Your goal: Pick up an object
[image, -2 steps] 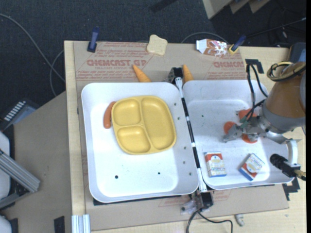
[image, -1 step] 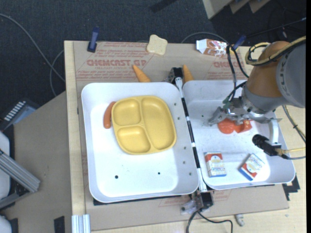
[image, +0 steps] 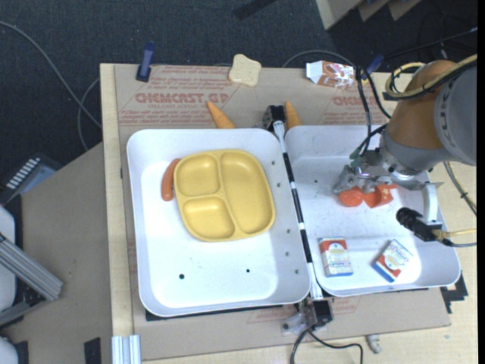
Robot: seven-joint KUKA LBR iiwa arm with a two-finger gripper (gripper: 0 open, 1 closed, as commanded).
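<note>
The pick looked only begun: the gripper point(image: 362, 179) was down in the right bin point(image: 318, 152), right above a red-orange toy point(image: 365, 196) that lay on the bin floor, nothing lifted yet. From where I stood, I could not tell its grip.

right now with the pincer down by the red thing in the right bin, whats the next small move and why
Probably a short straight lift to test the grasp. The pincer sits low in the right bin, right against the red object, but the view cannot settle whether the object is between its fingers. If it stays on the bin floor, the try failed and needs repeating.
</note>
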